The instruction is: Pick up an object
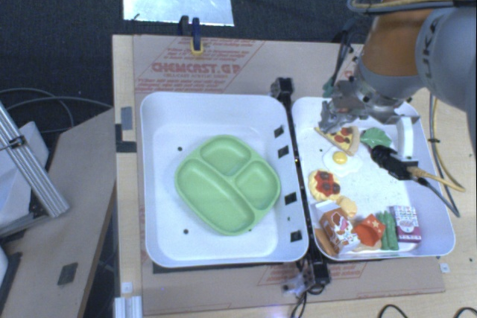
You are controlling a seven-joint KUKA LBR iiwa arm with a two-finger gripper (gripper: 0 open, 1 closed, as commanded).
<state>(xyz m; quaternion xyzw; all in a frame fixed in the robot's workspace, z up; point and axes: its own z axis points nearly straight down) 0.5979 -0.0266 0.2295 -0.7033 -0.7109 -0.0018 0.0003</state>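
End effector (333, 118) over pizza slice (341, 136) in right bin (440, 234), finger state impossible to tell, wrist hiding bin's far corner

A green divided plate (227, 184) lies in the left white bin (160, 234). Behind the bins, a blue and yellow clamp (195, 35) grips the brown board (205, 67).

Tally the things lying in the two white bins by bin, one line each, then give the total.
Left bin: 1, the green divided tray.
Right bin: about 8 toy foods, among them a pizza slice, a fried egg and a small carton; some overlap.
Total: about 9.
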